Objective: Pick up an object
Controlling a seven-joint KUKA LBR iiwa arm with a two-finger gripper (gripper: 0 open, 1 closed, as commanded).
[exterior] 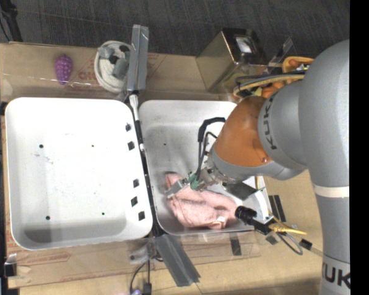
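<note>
The grey arm (313, 109) with its orange band looms nearest the lens, reaching in from the right and covering much of the right bin (172, 118). Beside it the left bin (67, 165) sits on the desk (31, 66), which also carries a purple object (63, 68) at its far left corner. In the right bin's near half lies a crumpled pink cloth (200, 206), its long axis running roughly left to right along the bin's near wall. The end effector (195, 181) hangs just at the cloth's far upper edge, touching or nearly touching the folds there, so the bulk of the cloth lies toward the camera-near side and slightly right of it. Whether its grip is released or clenched cannot be told, and no cloth is plainly seen held.
</note>
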